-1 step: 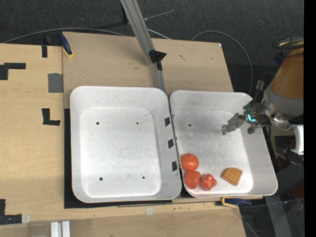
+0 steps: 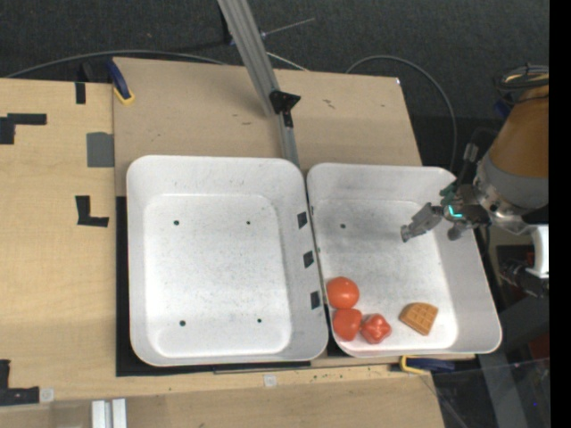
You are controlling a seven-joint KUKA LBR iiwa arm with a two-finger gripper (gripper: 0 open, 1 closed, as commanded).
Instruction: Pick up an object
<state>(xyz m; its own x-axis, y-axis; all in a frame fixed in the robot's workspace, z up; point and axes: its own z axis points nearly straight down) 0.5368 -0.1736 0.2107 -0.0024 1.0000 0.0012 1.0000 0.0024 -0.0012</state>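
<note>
While the arm reaches in from three o'clock, the hand (image 2: 432, 222) is seen above the right bin (image 2: 375, 194), toward that bin's two o'clock corner. Whether it is spread or pressed together cannot be told, since it is small and blurred; nothing is seen pinched in it. Four objects are gathered along the right bin's six o'clock edge. A round red tomato (image 2: 343, 292) is placed near the bin's seven o'clock side, and a second red tomato (image 2: 347, 324) is found just below it, touching it. A red pepper-like piece (image 2: 376, 328) is set beside the second tomato, at its three o'clock. A tan waffle-like piece (image 2: 419, 317) is seen a little apart, toward five o'clock. The left bin (image 2: 143, 266) is set beside the right one on the wooden tabletop (image 2: 53, 266).
</note>
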